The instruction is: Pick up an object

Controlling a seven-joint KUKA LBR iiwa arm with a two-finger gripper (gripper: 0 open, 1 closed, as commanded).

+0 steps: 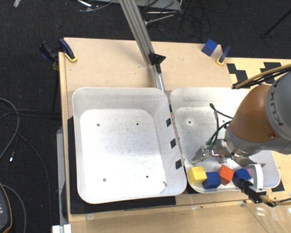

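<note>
Several small blocks lie along the front edge of the right bin (191, 101): a yellow one (198, 174), a blue one (212, 180), an orange-red one (226, 173) and another blue one (242, 174). My gripper (207, 153) hangs low over the right bin, just behind the yellow and blue blocks and close above them. The grey wrist and its orange band (252, 118) cover the bin's right half. Nothing shows in the gripper.
The left bin (119, 144) sits beside the right one. A blue block (210, 46) rests on the bench at the back right near a clamp (222, 55). A slanted metal pole (138, 28) crosses the back, ending at the bins' divide.
</note>
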